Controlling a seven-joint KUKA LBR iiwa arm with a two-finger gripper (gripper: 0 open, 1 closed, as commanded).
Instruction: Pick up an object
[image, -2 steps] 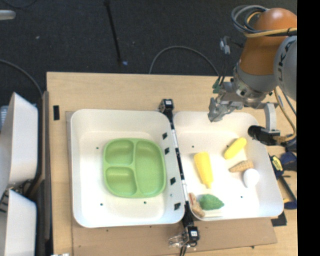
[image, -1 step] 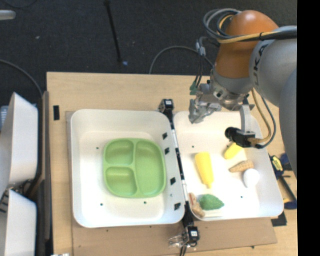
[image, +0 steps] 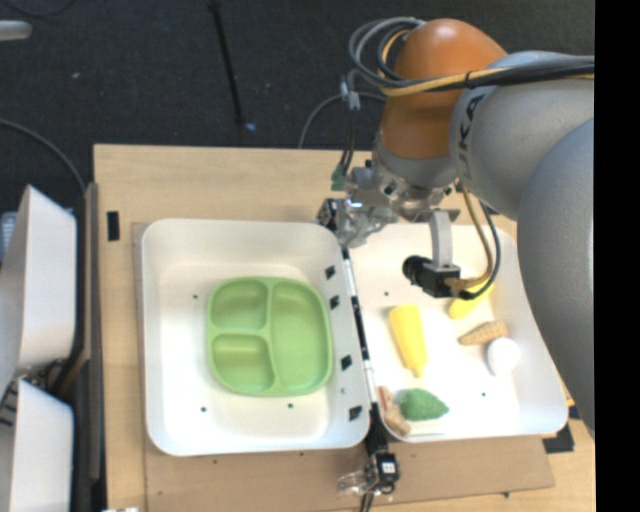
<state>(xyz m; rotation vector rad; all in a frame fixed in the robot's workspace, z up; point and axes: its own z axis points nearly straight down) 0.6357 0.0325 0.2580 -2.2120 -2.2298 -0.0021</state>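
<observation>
Toys lie scattered in the right bin (image: 520, 400), the bin nearer the arm (image: 520, 130). A yellow corn cob (image: 408, 338) lies lengthways near the bin's middle. To its right, a tan cone-shaped piece (image: 483, 332) rests just beside a white egg-like ball (image: 502, 354). Above those, a yellow banana-like piece (image: 468, 303) is partly covered by a black part (image: 430, 275) that hangs on a stalk beneath the arm's wrist. At the bin's near edge, a green leafy toy (image: 422, 404) sits touching a small tan and pink object (image: 392, 418), which lies against the divider between the bins.

The left bin (image: 170, 300) holds a light green plate (image: 270, 335) with three compartments, lying flat in the middle.

The arm's orange band sits high over the far edge of the desk (image: 120, 165). Below it the metal gripper (image: 345, 222) hangs at the far end of the divider, over the corner where the two bins meet, well apart from every toy. Its tip is small and cluttered with wiring, so whether it is wide or narrow cannot be told; nothing is seen held in it.

A bunch of metal keys or clips (image: 368, 480) lies at the desk's near edge, below the divider.
</observation>
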